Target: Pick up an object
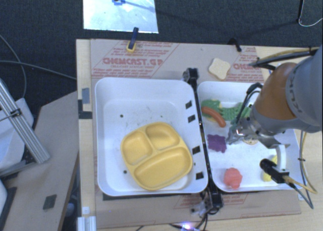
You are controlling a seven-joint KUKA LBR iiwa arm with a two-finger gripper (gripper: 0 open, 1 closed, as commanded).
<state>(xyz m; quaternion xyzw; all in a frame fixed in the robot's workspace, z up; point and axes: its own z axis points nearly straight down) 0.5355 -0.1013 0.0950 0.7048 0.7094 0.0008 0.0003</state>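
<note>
Gripper (pixel 237 135) low over the right bin (pixel 252 178), jaw state impossible to tell from here.

Just left of it lies the purple toy (pixel 217 143), the orange carrot (pixel 214 116) and green toy (pixel 227 110) just above, the pink toy (pixel 232 177) below. The yellow divided plate (pixel 156 155) sits in the left bin (pixel 146 94).

left bin (pixel 108 124): yellow divided tray (pixel 156 155) fills the 5 o'clock part; floor open toward 11 o'clock
right bin (pixel 212 172): arm (pixel 287 99) covers 3 o'clock side; purple toy (pixel 217 143), pink toy (pixel 232 177) crowd 7 o'clock
</note>
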